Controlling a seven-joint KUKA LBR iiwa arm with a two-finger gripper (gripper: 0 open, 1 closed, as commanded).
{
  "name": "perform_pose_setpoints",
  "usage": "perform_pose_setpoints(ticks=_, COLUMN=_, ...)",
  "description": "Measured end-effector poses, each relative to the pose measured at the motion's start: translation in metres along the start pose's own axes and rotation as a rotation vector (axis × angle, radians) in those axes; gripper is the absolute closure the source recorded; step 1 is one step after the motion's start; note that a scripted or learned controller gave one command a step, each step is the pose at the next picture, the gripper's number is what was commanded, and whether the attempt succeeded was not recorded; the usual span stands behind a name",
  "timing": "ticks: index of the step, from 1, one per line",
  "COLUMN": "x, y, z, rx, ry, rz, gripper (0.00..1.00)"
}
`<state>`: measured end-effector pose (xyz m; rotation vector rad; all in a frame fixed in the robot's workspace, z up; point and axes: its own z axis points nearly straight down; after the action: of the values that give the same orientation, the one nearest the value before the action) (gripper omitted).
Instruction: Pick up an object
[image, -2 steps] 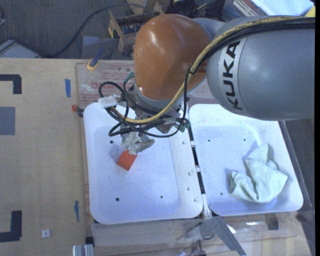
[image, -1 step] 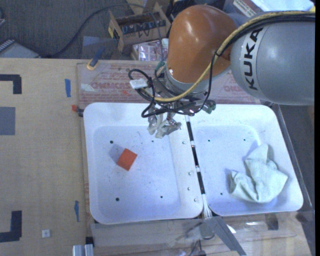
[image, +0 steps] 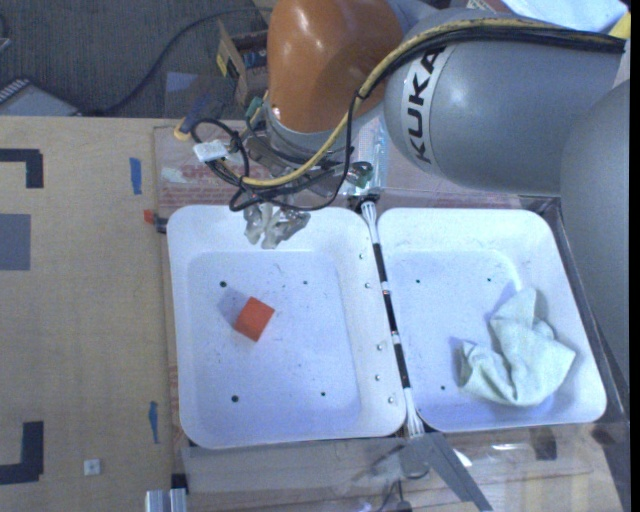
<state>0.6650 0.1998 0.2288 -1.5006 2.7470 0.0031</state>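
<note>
Grey arm (image: 500, 100) overhead, end effector (image: 272, 226) at left bin (image: 200, 400) far rim, grip state unclear, orange block (image: 254, 319) apart

The arm (image: 500, 90) is cut off by the top and right edges, hiding the bench behind it

I'm working in a robotics lab: a KUKA arm (image: 500, 100) over two white bins (image: 190, 250) on a tape-marked plywood bench (image: 80, 300).
</note>
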Motion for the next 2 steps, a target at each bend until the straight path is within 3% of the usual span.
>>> perform_pose_setpoints(ticks=1, x=-0.005, y=0.008, z=0.040, rx=-0.005, ry=0.005, rz=-0.336, gripper=1.00)
perform_pose_setpoints(ticks=2, x=0.019, y=-0.016, z=-0.042, rx=-0.003, ry=0.000, rz=-0.798, gripper=1.00)
